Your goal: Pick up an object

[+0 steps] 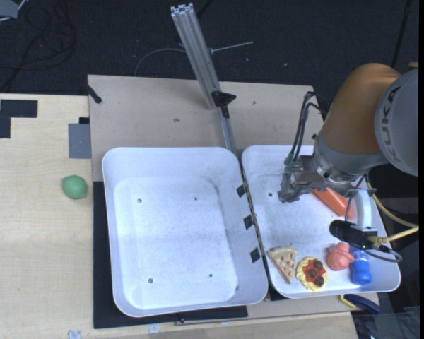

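Hovering gripper (288, 191) over right bin (265, 167), toys along its near edge

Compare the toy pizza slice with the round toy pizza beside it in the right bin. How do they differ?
The pizza slice is a pale wedge with a few red spots; the round pizza is a yellow-rimmed disc with a dark red topping. The slice lies nearer the divider between the bins, the round pizza nearer the pink toy. Both lie flat at the near end of the right bin.

The gripper (290, 193) hangs over the right bin (268, 161); toy foods cluster at its five o'clock corner.
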